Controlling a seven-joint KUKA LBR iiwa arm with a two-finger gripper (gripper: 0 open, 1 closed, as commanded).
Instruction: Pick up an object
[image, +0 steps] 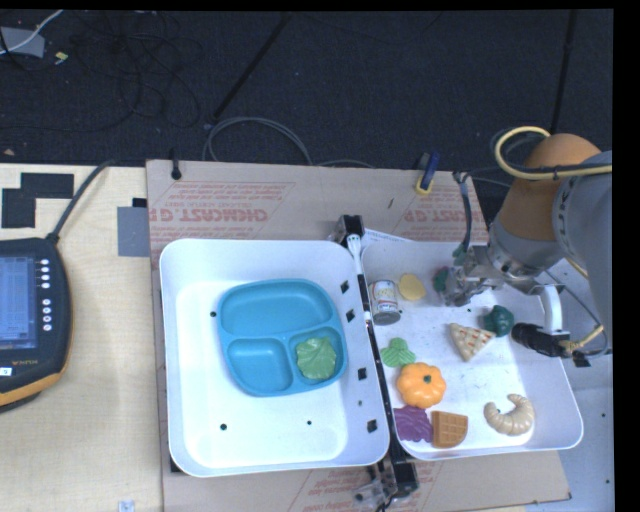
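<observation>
the small dark tool (458, 285) on the grey arm with the orange band (545, 205) is low over the top part of the right white bin (560, 420). it is too small and dark to tell if it is wide or narrow, and nothing can be seen held in it.

just beside the tool, to the left, lies a little round yellow toy (412, 288). next to that, by the wall between the bins, stands a small silver tin can (384, 300). below the tool lies a tan pizza slice toy (469, 340), and a dark green round toy (497, 321) sits just beside it on the right.

lower in the same bin are a light green leafy toy (397, 353), an orange toy pumpkin (421, 384), a purple bumpy toy (412, 424), a brown waffle toy (449, 429) and a pale croissant toy (510, 416).

the left white bin (200, 420) holds a blue plastic tray with three parts (262, 300). a green lettuce toy (317, 358) lies in its lower right part.

both bins sit on a brown cardboard sheet (250, 205) on the worktop. a black and orange control pad with a screen (25, 315) lies far to the left.
</observation>
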